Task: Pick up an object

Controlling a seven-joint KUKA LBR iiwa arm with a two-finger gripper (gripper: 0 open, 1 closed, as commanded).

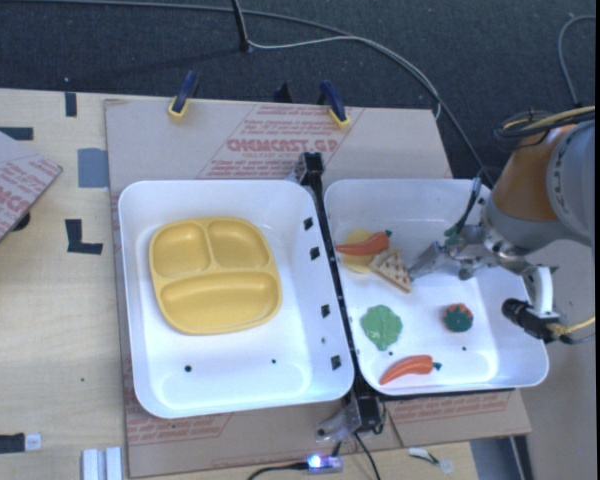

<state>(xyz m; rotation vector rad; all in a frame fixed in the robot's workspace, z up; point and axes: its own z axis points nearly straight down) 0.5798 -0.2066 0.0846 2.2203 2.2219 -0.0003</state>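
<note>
Gripper (418,264): finger state unclear, low beside the cracker wedge (392,269).
Risk: crowding against the chili (363,245) could spoil the grasp.

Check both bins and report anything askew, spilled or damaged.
Nothing stands out. The yellow tray lies flat, slightly rotated, in the left bin. The toy foods sit loose in the right bin, with the claw beside the cracker.

Pincer (417,265) low, perhaps slightly parted
</note>
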